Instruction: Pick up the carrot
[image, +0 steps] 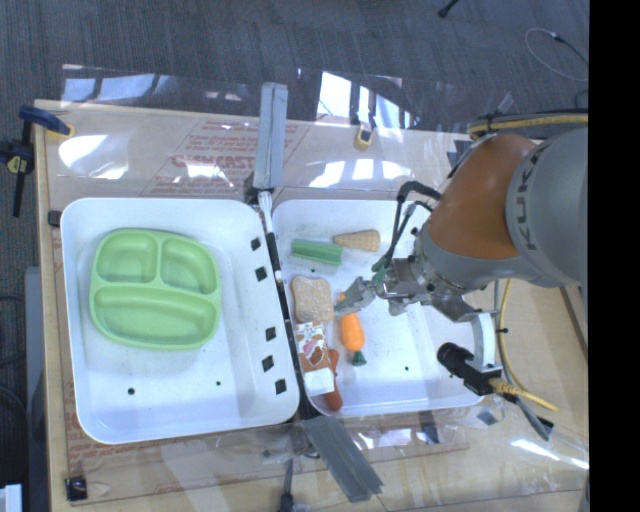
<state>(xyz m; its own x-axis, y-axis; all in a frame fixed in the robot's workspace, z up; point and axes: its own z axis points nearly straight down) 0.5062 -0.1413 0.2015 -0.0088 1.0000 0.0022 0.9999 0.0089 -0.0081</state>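
Here we see the claw low in the right white bin, just above the small orange carrot. We cannot tell how far it is spread. The carrot lies on the bin floor beside a tan bread slice.

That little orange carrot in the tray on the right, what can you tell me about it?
The carrot is small, bright orange and smooth, toy-like, with a dark green stub at the end nearer the camera. It lies flat on the floor of the right bin, running roughly up and down the picture. The gripper sits right at its upper end. A slice of bread lies just to its left.
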